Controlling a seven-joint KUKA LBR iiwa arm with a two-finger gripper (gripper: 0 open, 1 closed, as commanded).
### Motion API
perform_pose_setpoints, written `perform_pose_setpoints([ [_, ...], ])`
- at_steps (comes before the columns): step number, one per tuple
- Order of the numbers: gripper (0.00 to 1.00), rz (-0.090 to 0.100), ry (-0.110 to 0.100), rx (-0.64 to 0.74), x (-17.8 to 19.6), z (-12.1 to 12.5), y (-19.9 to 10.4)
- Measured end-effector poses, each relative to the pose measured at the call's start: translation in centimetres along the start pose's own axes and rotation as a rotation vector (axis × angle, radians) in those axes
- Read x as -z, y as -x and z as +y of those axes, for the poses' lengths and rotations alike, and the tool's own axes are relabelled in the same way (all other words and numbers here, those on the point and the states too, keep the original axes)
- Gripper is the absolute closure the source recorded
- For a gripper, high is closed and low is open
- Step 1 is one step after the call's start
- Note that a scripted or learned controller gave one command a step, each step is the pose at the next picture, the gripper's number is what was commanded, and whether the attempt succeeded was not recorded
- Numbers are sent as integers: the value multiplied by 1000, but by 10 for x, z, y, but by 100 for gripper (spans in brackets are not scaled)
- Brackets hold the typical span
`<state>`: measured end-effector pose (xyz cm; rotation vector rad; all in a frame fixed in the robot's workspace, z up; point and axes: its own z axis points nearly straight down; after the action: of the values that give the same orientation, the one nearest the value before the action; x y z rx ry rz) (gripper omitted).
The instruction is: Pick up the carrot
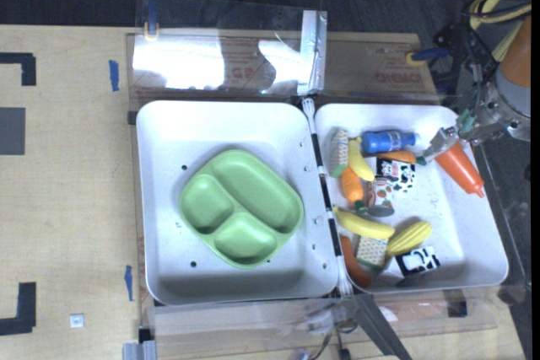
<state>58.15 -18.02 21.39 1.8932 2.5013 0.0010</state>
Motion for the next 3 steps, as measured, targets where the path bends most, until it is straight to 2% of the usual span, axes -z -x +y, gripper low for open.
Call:
perform_pose_setpoints([
  [1, 100, 3, -2, 188, -12, 14, -10],
  [2, 100, 1, 2, 226, 6, 111, -76],
  [3, 100, 0, 2, 196, 15, 108, -67],
])
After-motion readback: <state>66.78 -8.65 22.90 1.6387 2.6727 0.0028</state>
